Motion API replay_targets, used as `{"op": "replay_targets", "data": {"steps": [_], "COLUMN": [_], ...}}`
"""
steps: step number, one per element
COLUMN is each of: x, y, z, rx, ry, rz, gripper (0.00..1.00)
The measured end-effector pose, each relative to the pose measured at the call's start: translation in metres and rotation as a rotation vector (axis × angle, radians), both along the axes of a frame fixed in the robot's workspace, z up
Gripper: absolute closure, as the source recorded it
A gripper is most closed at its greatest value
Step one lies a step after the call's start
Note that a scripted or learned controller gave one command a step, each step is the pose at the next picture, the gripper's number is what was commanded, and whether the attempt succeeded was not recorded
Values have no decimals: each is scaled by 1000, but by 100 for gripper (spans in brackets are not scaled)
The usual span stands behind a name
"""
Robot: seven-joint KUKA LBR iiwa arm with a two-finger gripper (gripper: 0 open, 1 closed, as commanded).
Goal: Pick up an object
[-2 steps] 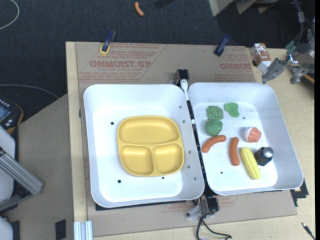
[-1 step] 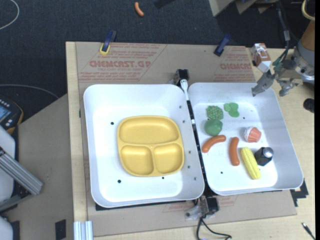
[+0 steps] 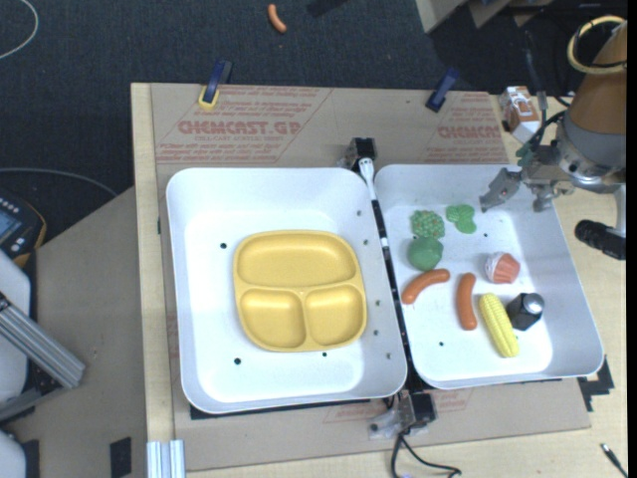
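A robot arm reaches in from the right over a bench holding two shallow white bins side by side. Take the right bin [image 3: 572, 297] as the landmark. The gripper [image 3: 520, 192] hangs over its far right corner, just inside the rim. Its two grey fingers look spread apart with nothing between them, though at this slant and size I cannot be fully sure of the gap.

All the loose toy food lies in the right bin, nearer the viewer and to the left of the gripper. Closest is a small green leafy piece [image 3: 461, 217] near the bin's far edge, with a broccoli floret [image 3: 428, 224] just beside it and a rounder green vegetable [image 3: 425, 254] below that. In the middle of the bin sits a small orange and white piece [image 3: 502, 267]. Toward the near edge lie two sausages: one [image 3: 426, 286] slanting beside the bin's left wall, the other [image 3: 466, 301] with its long axis running roughly front to back. A corn cob [image 3: 499, 325] lies next to it, also running near to far, touching or almost touching a black and silver object [image 3: 526, 310].

The left bin [image 3: 194, 267] holds a yellow divided plate [image 3: 299, 289], well apart from the gripper.

For a pick, I judge the leafy piece the shortest reach: down and slightly left.
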State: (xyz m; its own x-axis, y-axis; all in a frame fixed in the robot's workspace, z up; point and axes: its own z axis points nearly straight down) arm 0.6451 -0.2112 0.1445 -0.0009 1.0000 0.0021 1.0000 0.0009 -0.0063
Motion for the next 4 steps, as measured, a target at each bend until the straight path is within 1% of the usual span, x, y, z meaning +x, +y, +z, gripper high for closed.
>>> {"op": "replay_targets", "data": {"steps": [1,2,3,4], "x": [-1,1,4,6], "y": [1,1,9,8], "z": [-53,-38,23,78], "rx": [-1,-4,-5,-6], "ry": [-1,-9,-15,-15], "rz": [1,2,1,1], "gripper": [0,100,100,100]}}
